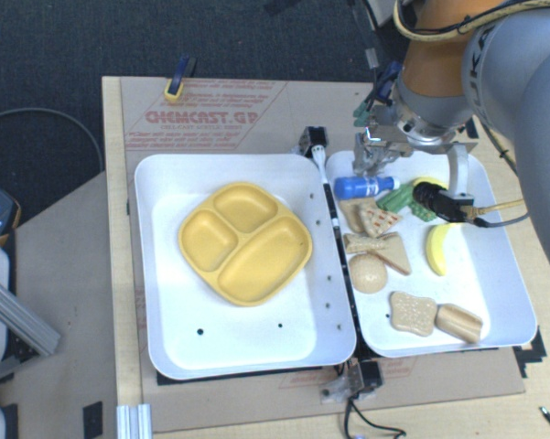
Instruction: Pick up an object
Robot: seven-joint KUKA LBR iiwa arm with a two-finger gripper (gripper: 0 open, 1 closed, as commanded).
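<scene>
Jaw state could not be told; gripper (373, 158) hung just above the blue bottle (363, 187) at the right bin's (503, 282) 11 o'clock corner. Judged approach step; next needs descent and closure there.

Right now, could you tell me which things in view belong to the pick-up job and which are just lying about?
Job:
claw, above the right bin
blue bottle
yellow banana
green item
toast slice
bread roll

Lying about:
yellow divided plate in the left bin
yellow clamp
</scene>
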